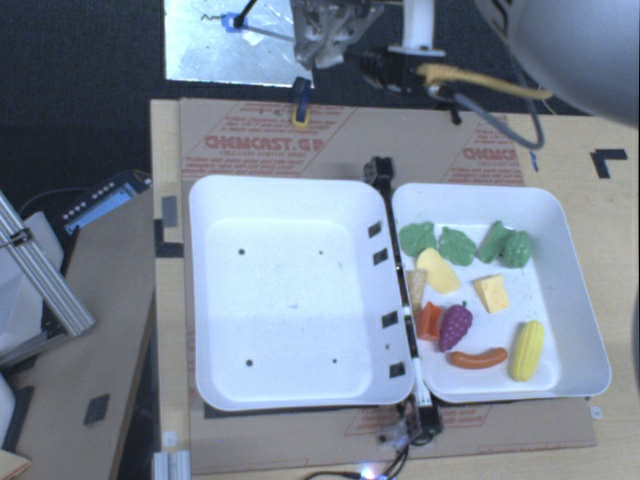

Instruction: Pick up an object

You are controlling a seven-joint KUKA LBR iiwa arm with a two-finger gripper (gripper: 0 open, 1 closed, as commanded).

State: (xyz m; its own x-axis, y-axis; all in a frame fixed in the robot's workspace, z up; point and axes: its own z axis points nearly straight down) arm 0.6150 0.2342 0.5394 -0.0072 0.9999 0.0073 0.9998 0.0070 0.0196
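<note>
The right white bin (575, 308) holds several toy foods. Three green vegetables (458, 245) lie along its far side, with a yellow piece (437, 270) and a cheese wedge (490, 293) below them. Nearer the front are an orange carrot (429, 320), purple grapes (455, 325), a red sausage (477, 359) and a yellow corn cob (527, 350). My gripper (322, 43) hangs high at the top of the view, beyond the far edge of the left bin (290, 298) and well away from the toys. Nothing shows beneath it.
Both bins rest on a cardboard sheet (260, 138). A small yellow and blue clamp (300, 103) stands on its far edge. A yellow cable (480, 83) trails from the arm at the top right. A shiny plate (225, 28) lies behind.
</note>
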